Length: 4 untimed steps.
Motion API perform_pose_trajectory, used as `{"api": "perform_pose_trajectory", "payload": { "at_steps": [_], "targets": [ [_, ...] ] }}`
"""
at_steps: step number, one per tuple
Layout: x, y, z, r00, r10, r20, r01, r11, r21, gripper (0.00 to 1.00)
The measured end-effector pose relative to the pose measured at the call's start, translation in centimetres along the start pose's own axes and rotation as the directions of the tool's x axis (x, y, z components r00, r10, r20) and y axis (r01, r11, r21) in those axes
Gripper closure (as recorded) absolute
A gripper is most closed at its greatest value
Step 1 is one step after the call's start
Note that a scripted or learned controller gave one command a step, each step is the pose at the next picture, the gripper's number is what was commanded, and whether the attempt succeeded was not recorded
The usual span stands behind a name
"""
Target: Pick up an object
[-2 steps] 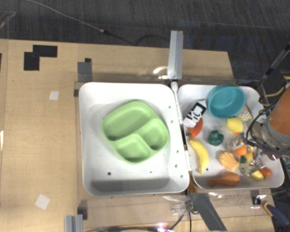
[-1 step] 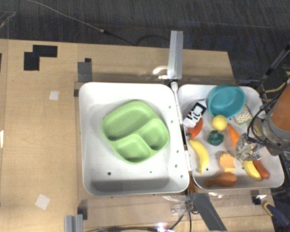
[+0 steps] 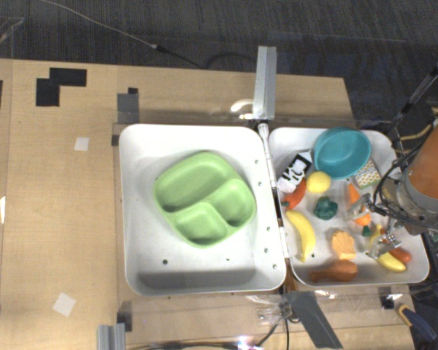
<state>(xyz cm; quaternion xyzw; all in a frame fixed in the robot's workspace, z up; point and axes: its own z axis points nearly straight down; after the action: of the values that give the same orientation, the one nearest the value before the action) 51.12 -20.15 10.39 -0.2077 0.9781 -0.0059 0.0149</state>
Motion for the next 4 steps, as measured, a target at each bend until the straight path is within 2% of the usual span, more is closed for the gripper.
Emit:
{"api": "perform_pose_trajectory", "payload": {
  "at_steps": [1,2,3,4],
  "targets": [
    [-0.7,0.8,1.4,0.999,-0.039,-0.015,0.039,0.999,-0.007,0.0],
    [-1.3,0.8,0.0,0.999,-0.047,0.0,0.047,0.999,0.001,1.0],
    [-1.3,0.8,0.0,0.999,-0.047,-0.001,0.047,0.999,0.0,0.0],
    [-1.2,0.2,1.4,0.999,0.042,-0.015,-0.042,0.999,-0.01,0.0]
  ]
}}
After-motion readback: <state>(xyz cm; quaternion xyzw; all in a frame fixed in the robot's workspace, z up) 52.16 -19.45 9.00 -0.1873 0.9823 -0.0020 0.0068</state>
